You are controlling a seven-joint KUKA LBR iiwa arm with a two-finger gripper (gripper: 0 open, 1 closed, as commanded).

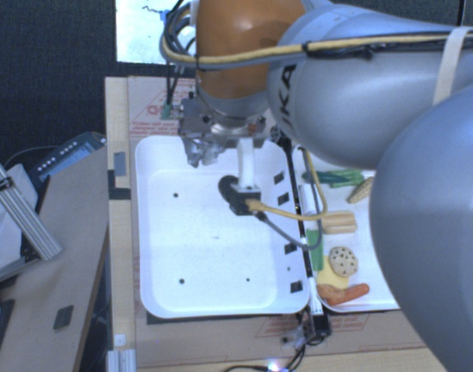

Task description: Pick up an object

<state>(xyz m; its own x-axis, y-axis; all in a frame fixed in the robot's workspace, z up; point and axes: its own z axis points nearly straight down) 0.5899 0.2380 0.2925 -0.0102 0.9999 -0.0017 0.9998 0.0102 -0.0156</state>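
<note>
Hangs low with gripper (201, 153) at upper centre, over far end of left bin (155, 285). Cannot tell whether open or closed; holds nothing visible. Probably poorly placed for a grasp, with the pickable things off in right bin (376, 301), right of centre. Counted there: one green piece (337, 178), one tan stick (337, 223), one cookie (343, 260), one orange piece (349, 291). Two bins.

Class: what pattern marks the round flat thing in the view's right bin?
Round thing: tan with dark spots, camera view.
</note>
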